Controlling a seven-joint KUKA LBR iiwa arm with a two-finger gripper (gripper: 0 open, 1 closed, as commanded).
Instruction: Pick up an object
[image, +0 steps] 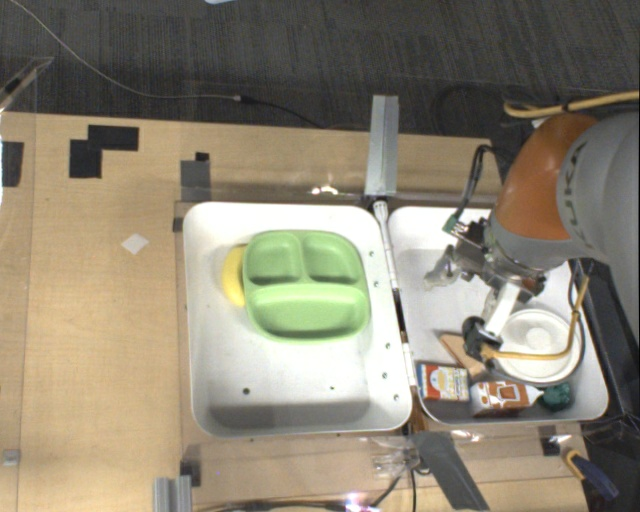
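My gripper (443, 269) hangs over the upper part of the right bin (420, 235), above bare white floor, with nothing seen in it. Along that bin's near edge lie a red and white carton (445, 382), a brown carton (500, 397) and a small green object (558, 397). A white bowl (537, 340) sits at the bin's right side, under the arm. A tan piece (455, 346) lies just left of the bowl. In the left bin (215, 380) a green divided tray (303, 283) rests partly over a yellow object (232, 275).
A metal divider (390, 285) separates the two bins. The grey arm with its orange band (535, 190) covers the right bin's upper right corner. The wooden bench (90, 330) stretches to the left.
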